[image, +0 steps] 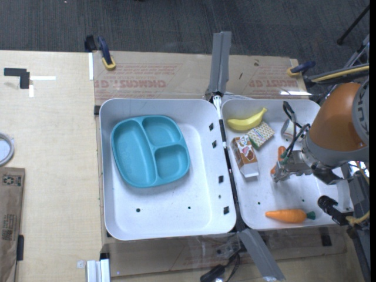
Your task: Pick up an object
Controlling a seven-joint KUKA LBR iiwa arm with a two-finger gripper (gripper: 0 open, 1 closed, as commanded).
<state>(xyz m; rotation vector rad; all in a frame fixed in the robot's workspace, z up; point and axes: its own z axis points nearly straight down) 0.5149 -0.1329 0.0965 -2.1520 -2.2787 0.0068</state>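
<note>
- The gripper (281,170) is seen low inside the right bin (258,207), roughly at its middle, with the arm (335,125) reaching in from the bench's right edge.
- The state of the jaws cannot be told; they are too small and partly masked by the wrist. A small orange-red item (281,153) is seen touching or just beside them, but no hold can be confirmed.
- Candidate objects are all in the right bin: a banana (247,120) near the far edge, a small patterned packet (260,134) just beside it, a carton (245,156) near the left wall, and a carrot (286,215) near the near edge.
- A blue divided plate (151,150) lies in the left bin (170,216).
- Risk is judged: the small item could be nudged aside or clipped by one edge and dropped on lifting.
- Risk is judged: the carton, being near, could be struck if the approach drifts left.
</note>
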